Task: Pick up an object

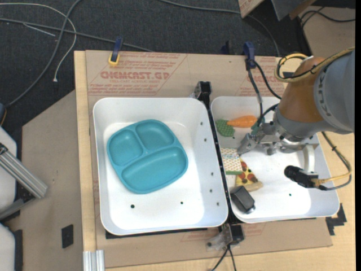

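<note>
A small black block is lying at the near edge of the right bin, beside a pizza-slice toy. The gripper is hanging low just beyond, near a toy carrot; whether its jaws are apart cannot be told. Nothing is showing between them, so the pick is seemingly not yet done. A blue divided plate is sitting in the left bin.

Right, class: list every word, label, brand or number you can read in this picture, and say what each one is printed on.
"CHEMCAST GP", in red, roughly as it reads, on the cardboard sheet under the bins; the letters are faint, so the spelling is unsure.
Fainter red print repeats elsewhere on that cardboard sheet, too blurred to read.
The blue plate and the white bins carry no readable text.
</note>
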Motion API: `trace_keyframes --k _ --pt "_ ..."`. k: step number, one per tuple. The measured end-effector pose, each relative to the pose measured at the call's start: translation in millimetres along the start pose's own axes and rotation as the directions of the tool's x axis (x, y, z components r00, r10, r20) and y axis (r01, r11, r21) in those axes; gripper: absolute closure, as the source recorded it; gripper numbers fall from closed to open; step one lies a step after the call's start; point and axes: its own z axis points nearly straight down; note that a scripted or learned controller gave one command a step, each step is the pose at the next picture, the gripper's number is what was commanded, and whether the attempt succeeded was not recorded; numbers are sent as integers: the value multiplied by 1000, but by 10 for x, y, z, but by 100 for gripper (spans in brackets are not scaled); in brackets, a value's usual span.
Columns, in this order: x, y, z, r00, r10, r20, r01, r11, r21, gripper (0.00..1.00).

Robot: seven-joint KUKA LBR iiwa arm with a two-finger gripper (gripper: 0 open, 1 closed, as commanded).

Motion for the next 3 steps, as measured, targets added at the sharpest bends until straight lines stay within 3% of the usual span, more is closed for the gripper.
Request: trace_keyframes --k 1,3 --pt "4 10 -117 1000 1 -1 -1 1000 -3 100" --pt "99 111 -1334 1000 -3 1 3 1000 -11 100"
